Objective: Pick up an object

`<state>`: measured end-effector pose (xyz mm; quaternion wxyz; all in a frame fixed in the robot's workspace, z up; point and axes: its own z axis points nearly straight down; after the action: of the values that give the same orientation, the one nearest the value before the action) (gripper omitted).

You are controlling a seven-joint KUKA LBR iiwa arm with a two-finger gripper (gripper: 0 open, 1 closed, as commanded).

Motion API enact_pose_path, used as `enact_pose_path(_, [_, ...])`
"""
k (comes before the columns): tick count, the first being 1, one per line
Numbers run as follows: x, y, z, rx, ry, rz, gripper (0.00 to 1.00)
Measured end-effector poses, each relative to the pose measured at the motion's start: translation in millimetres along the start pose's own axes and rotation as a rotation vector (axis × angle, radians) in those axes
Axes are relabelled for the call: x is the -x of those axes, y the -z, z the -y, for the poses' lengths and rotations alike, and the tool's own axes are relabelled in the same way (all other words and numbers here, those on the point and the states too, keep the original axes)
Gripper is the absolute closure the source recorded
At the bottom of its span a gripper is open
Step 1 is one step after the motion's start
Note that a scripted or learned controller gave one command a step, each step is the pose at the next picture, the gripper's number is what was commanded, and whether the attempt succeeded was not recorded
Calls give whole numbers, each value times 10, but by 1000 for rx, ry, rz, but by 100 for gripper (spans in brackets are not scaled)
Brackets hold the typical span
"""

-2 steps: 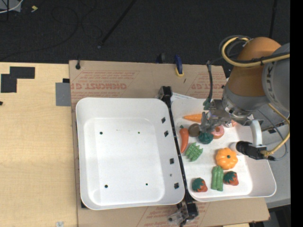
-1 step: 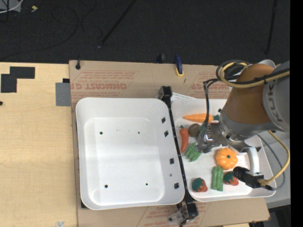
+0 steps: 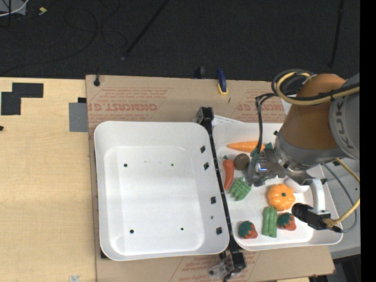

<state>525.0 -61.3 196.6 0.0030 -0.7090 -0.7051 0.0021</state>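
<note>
Tool [image 3: 257,170]: hovering low in the right bin [image 3: 320,238], centre-right of frame; fingers' state not discernible. Lying around it: brown ball [image 3: 241,161], orange carrot [image 3: 244,147], green leafy piece [image 3: 239,188], pumpkin [image 3: 281,197]. Nothing showing lifted; picking seemingly remaining. Left bin [image 3: 106,181]: sitting alongside.

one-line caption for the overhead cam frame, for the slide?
KUKA arm's gripper low in the right bin among toy vegetables, beside the orange pumpkin.

Left bin [image 3: 117,157] offers open room; toys [image 3: 281,197] crowd right bin [image 3: 305,239].
</note>
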Motion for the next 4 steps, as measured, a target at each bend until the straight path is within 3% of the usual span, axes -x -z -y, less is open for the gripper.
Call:
enact_pose_path(1, [1, -5, 1, 0, -3, 0, 0])
enact_pose_path(2, [370, -877, -150, -3, 3, 1, 0])
enact_pose_path(3, [222, -1065, -565, 7, 7, 1, 0])
enact_pose_path(4, [237, -965, -549, 5, 2, 0, 100])
